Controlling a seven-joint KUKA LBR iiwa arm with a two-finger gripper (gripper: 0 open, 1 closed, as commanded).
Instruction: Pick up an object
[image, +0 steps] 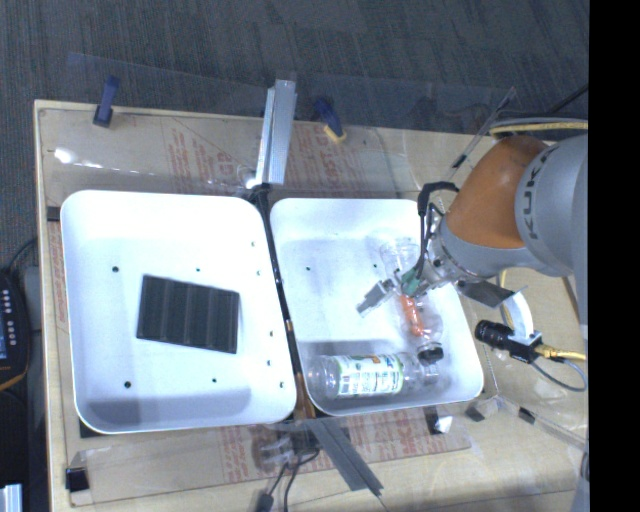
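Camera view: pale wooden bench (60, 140) on dark carpet, red-printed clear sheet under two white bins. Left bin (90, 225) holds one flat dark ribbed panel (188, 313), lying slightly skewed. Right bin (300, 230) holds a clear plastic bottle (365, 375) with green-white label, on its side along the near wall, plus an orange-tinted clear item (418, 318) and a small dark piece (430, 353) just beside it. Blue clamps on the far bench edge.

Gripper (398, 284) is down inside the right bin, over its right-centre, near the orange item. Finger opening: cannot tell, clutter and glare hide it. Contact with anything is unclear.

Arm (520, 205) enters from the right, orange band above the wrist, angled down-left into the bin.
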